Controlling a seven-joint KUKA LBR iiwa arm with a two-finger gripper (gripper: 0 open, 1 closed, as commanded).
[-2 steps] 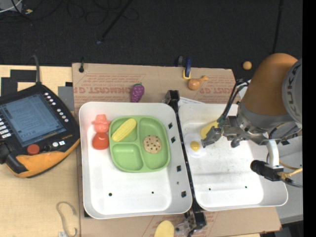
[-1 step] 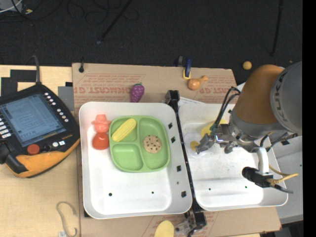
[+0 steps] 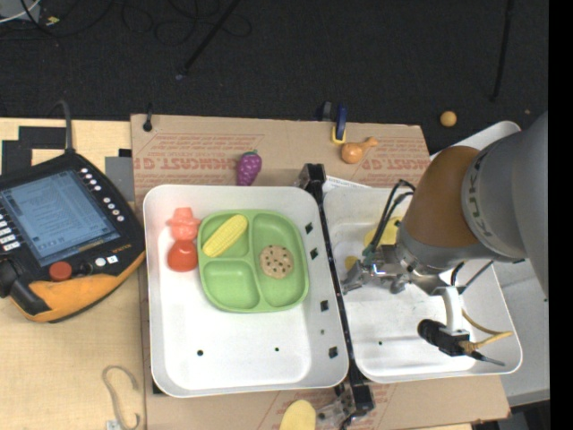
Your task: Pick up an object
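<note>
yellow object (image 3: 387,232) in the right bin (image 3: 501,330), half hidden just beside the lowered gripper (image 3: 372,271), looks like the target of a reach-in step; whether the gripper has closed i cannot tell, and next it needs a secure grasp before lifting.

One fixed cam above bench, looking down at slant on both bins (image 3: 161,348), arm (image 3: 474,204) entering from right
</note>
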